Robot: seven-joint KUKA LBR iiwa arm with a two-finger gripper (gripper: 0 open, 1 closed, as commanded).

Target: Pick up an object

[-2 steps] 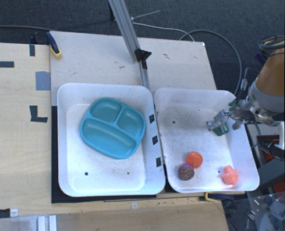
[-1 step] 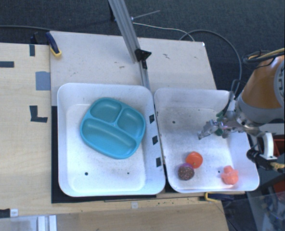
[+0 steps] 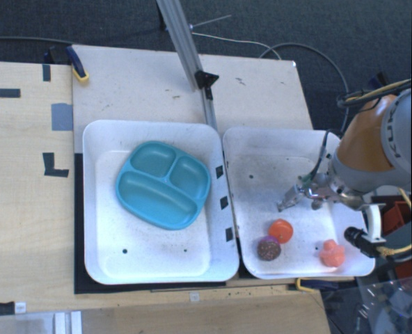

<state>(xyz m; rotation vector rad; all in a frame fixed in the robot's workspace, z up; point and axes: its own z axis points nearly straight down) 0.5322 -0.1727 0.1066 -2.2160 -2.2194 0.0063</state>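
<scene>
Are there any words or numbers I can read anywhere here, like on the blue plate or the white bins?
None can be read.
Blue plate: plain, no writing.
White bins: no labels, just small dark specks.
Dark tape pieces on the wooden bench: shapes, not letters.

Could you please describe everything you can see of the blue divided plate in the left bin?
The blue divided plate is a light turquoise, plastic-looking dish with rounded corners and three compartments: two smaller ones on its upper side and one long one below. It lies flat, turned at an angle, on the floor of the left bin, apart from the walls.
</scene>
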